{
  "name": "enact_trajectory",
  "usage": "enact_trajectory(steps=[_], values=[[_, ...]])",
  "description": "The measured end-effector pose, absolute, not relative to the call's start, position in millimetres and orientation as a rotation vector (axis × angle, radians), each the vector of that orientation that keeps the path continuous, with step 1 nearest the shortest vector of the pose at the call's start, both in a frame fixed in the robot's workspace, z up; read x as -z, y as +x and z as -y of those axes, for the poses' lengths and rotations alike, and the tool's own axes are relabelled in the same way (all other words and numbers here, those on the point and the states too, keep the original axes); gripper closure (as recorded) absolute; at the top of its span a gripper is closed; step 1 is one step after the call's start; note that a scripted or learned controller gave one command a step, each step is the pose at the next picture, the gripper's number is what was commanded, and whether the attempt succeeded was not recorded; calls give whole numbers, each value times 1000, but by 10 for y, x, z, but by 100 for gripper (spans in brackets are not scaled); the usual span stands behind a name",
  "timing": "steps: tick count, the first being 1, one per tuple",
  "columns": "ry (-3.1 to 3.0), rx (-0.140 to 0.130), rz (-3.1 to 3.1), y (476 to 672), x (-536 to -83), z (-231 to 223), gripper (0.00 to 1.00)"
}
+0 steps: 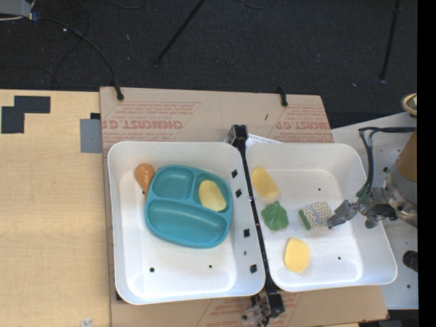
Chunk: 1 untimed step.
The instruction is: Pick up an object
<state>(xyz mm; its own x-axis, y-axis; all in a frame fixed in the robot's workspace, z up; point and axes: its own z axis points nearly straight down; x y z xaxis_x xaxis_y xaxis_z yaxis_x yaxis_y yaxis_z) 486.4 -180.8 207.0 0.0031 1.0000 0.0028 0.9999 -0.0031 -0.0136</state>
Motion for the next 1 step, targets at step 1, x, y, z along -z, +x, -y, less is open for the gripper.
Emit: enact_trajectory(steps=[1], values=[[-2221,-2,2221,4892,-2126,1807,0]])
